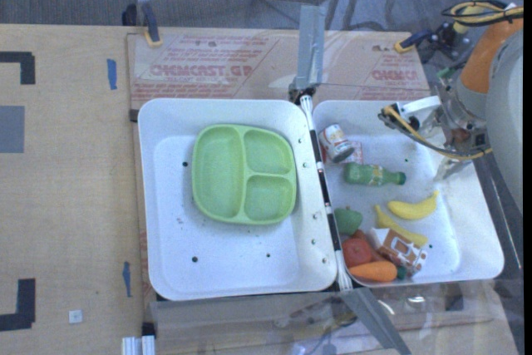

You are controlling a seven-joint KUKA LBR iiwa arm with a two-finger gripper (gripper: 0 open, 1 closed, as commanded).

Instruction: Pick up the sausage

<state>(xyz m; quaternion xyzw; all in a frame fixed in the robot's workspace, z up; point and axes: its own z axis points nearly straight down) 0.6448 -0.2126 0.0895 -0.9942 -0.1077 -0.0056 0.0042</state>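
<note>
While the arm [499, 87] reaches in from the right, you see its gripper [446, 170] hanging over the far right part of the right bin [486, 258], close to that bin's right wall, with loops of yellow and black cable [407, 120] bunched around the wrist. You cannot tell from this angle whether the jaws are open or closed, and nothing can be seen held in them. Your target, the sausage [374, 271], looks to be the orange-red elongated piece lying flat along the near edge of the right bin, close to the divider between the two bins; its outline is small and soft, so you cannot be fully sure of it. It touches a red tomato [359, 249] just behind it and sits beside a small orange and white carton [401, 249] on its right. A green pepper [349, 220] lies just beyond the tomato. Further back you find a green bottle [372, 175] on its side, and behind that a tipped can [339, 143] near the far left corner. A banana [413, 206] lies between the bottle and the carton, nearer the gripper than the sausage is. The gripper stands well apart from the sausage. In the left bin [166, 262] a green divided plate [243, 175] rests flat toward the far side.
</note>
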